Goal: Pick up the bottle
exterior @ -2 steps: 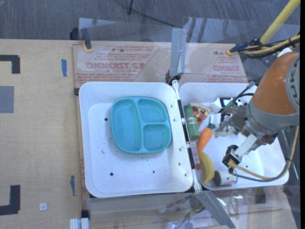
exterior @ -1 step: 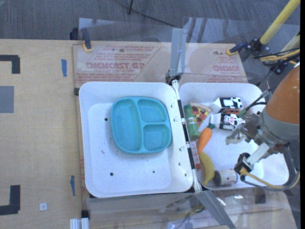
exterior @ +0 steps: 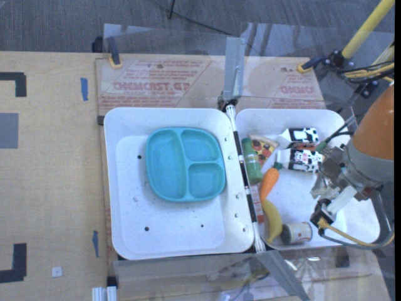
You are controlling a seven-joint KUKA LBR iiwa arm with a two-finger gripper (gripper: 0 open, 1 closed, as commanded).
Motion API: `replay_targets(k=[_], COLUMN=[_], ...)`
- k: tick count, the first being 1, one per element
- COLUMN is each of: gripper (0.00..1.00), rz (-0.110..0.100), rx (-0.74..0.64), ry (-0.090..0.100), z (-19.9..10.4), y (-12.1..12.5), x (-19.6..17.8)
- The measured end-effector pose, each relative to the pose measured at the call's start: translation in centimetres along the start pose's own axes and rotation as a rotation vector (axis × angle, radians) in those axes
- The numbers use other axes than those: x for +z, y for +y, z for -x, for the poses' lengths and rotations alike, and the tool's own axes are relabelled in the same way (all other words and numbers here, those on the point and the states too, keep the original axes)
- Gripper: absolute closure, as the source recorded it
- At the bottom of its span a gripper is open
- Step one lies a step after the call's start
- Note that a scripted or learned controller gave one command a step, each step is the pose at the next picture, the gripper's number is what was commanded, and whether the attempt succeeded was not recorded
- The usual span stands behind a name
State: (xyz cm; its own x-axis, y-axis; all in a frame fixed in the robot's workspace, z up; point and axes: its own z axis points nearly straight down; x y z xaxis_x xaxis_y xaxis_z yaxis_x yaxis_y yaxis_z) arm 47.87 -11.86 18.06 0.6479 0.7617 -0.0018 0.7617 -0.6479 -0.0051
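The bottle (exterior: 253, 160) lies flat along the right bin's (exterior: 360, 215) left wall, about nine o'clock from the gripper (exterior: 326, 207); whether its fingers are open, I cannot tell.

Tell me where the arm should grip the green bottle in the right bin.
Probably grip the green bottle across its mid-body, coming from above. It lies flat along the right bin's left wall, with a carrot at its lower end, so the middle seems freest.
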Motion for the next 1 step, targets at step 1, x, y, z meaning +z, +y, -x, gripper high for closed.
replay_targets(k=[1], gripper=[1.0], rz=[0.004], rx=[-0.1], ry=[0.0], z=[-3.3], y=[-1.09], x=[-19.13])
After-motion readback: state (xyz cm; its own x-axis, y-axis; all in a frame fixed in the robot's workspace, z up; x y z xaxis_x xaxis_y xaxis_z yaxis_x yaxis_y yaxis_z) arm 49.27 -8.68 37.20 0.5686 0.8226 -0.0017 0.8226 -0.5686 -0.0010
